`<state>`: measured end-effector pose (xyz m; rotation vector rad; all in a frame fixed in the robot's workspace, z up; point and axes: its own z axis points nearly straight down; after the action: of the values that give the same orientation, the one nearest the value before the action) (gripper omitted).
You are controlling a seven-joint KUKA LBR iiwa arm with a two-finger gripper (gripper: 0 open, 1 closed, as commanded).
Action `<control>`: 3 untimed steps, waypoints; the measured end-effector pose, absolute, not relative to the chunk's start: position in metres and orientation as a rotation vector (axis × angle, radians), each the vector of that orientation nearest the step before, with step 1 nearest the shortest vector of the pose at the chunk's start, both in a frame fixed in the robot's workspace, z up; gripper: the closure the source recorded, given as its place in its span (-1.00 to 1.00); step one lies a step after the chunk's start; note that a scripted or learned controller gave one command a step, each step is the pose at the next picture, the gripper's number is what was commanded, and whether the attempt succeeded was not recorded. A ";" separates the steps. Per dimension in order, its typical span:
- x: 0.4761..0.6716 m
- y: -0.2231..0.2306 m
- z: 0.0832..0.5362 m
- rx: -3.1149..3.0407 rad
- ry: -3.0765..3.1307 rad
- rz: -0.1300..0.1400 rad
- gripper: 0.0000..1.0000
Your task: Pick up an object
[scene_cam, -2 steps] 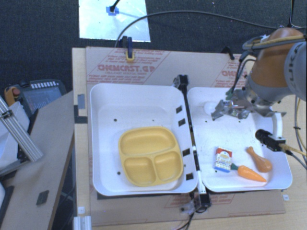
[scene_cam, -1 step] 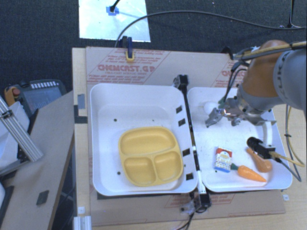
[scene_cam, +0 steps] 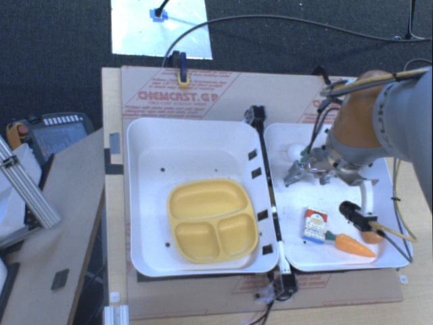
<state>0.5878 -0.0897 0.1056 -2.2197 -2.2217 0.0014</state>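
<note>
Lying in left bin [scene_cam: 145,147] toward 6 o'clock: yellow divided tray [scene_cam: 212,219]. Hovering over right bin [scene_cam: 279,141] near its middle: gripper [scene_cam: 306,173], fingers apart, clamping nothing. Resting at 5 o'clock from gripper: small carton [scene_cam: 314,225], then carrot [scene_cam: 350,244].

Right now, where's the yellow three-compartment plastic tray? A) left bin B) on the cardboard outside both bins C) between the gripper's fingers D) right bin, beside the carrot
A: the yellow three-compartment plastic tray lies flat in the left white bin, while the orange toy carrot and the small card box lie in the right white bin.
</note>
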 end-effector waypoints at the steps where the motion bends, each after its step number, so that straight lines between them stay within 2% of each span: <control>1: 0.588 -0.089 0.084 -2.220 -2.222 0.001 -1.00; 2: 0.589 -0.090 0.096 -2.223 -2.224 -0.003 1.00; 3: 0.591 -0.091 0.138 -2.220 -2.227 -0.004 1.00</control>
<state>0.5913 -0.0910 0.1383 -2.2203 -2.2272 -0.0040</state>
